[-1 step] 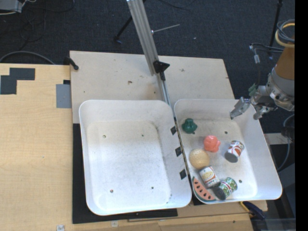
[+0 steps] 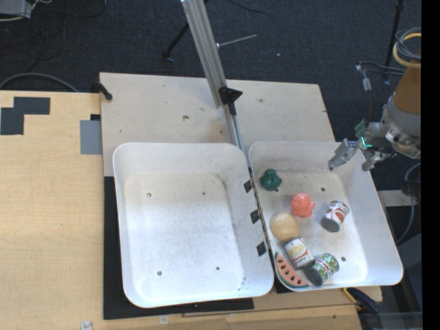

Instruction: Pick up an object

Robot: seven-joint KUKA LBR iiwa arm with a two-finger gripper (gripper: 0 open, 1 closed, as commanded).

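Above the right bin's (image 2: 385,253) far right rim, we hold our gripper (image 2: 357,155) spread wide and empty, presumably poised to descend on the clustered objects, the red-and-white can (image 2: 335,216) nearest.

Pale bench (image 2: 165,108) w/ two white bins: left bin (image 2: 180,225), right bin (image 2: 368,232).

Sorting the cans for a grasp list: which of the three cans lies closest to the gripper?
The red-and-white can, alone by the right bin's right wall, nearest the gripper; the other two sit in the front corner.
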